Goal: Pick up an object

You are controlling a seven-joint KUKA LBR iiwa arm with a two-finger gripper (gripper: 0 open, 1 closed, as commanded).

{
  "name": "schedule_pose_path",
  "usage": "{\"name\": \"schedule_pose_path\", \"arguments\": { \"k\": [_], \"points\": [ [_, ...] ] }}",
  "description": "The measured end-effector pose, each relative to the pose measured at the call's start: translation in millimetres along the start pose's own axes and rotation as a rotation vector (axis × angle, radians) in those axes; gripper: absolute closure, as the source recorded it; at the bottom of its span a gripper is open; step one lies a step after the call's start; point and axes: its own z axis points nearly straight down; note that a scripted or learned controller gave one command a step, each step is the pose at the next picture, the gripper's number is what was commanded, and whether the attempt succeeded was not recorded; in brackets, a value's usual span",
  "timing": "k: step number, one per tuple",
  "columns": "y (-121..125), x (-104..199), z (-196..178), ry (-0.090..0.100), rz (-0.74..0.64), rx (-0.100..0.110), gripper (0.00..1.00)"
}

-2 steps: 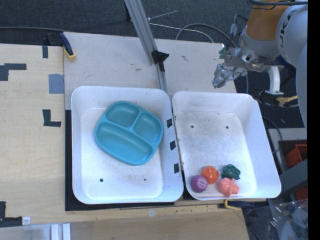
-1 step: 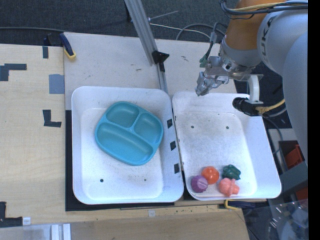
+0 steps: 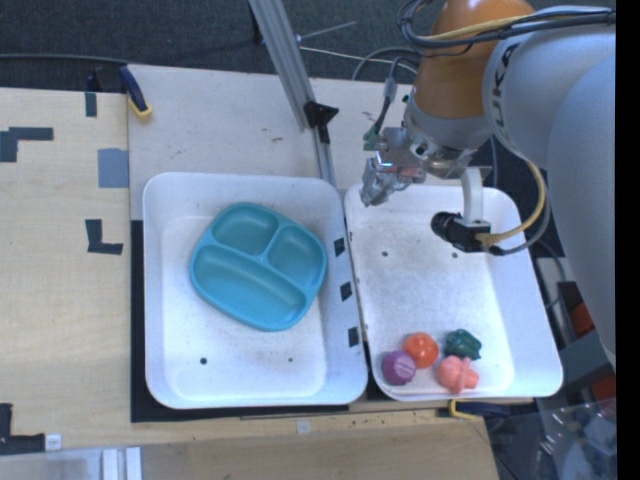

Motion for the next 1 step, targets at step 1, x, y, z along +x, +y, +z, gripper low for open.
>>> {"name": "schedule_pose_path", "arguments": {
  "k": [1],
  "points": [
    [-13.7, 43.8, 9.3, -0.001, 0.001, 0.001, 1.00]
  ]
}}
